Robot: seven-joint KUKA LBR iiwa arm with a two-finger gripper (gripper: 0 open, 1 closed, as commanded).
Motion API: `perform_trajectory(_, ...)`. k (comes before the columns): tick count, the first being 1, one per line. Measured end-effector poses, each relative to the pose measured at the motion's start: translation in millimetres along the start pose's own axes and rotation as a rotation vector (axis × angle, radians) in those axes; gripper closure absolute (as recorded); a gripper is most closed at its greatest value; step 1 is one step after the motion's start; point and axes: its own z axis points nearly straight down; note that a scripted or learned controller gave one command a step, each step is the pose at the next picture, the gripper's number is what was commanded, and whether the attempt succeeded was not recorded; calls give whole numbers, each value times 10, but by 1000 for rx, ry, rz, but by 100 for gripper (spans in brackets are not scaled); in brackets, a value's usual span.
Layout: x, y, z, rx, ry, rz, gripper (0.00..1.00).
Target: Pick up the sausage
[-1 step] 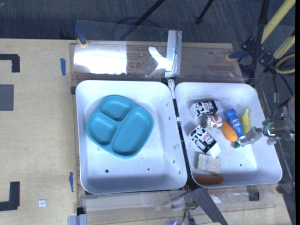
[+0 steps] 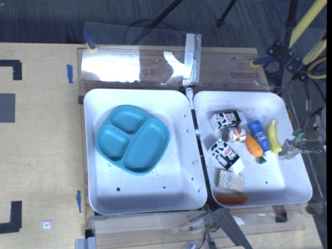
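White plastic, 2 bins side by side on the bench. Left bin [image 2: 104, 191] carries a blue tray [image 2: 134, 139] with 3 compartments, sitting a little toward its far left. Right bin [image 2: 290, 185] is the busy one. Up near the top sits a black-and-white carton [image 2: 226, 119], and just below it a small can [image 2: 236, 134], red and white. Another black-and-white carton [image 2: 224, 153] lies tilted below that. To the right, a carrot [image 2: 253, 145] lies next to a blue bottle [image 2: 259, 133], and a banana [image 2: 273, 136] runs along the bottle's right side. A patterned packet [image 2: 231, 180] rests toward the near wall. And the sausage [image 2: 230, 198], reddish-brown, lies flat along the near rim of the right bin, just below the packet, untouched. Over at the bin's right edge sits the gripper [image 2: 288, 150], close beside the banana's lower end and well apart from the sausage. How its fingers stand, I can't tell.
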Motion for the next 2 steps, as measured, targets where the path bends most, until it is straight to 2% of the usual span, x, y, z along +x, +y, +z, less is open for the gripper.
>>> perform_trajectory(1, -88, 3, -1860, -1, -2, -19, 100)
perform_trajectory(2, -85, 18, -1965, -5, -6, -22, 100)
